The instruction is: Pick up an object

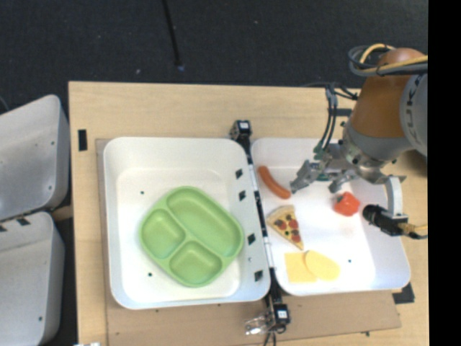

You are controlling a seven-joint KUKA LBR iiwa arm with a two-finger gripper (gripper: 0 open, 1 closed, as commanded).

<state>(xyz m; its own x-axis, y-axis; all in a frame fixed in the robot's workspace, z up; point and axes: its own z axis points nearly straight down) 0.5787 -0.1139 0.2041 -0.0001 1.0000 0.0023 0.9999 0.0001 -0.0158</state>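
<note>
The right bin (382,262) holds an orange-red sausage (274,182) at its left, a pizza slice (287,226) below that, yellow cheese pieces (310,267) near the front, and a red tomato-like piece (346,205) at mid right. My gripper (324,176) hangs over the back of this bin, between the sausage and the red piece. Its fingers are spread apart with nothing between them.
The left bin (122,280) holds a green divided plate (191,235). A black clip (241,130) sits at the back where the bins meet. The arm's orange band (382,103) and a black cable fitting (382,218) overhang the right bin's right side.
</note>
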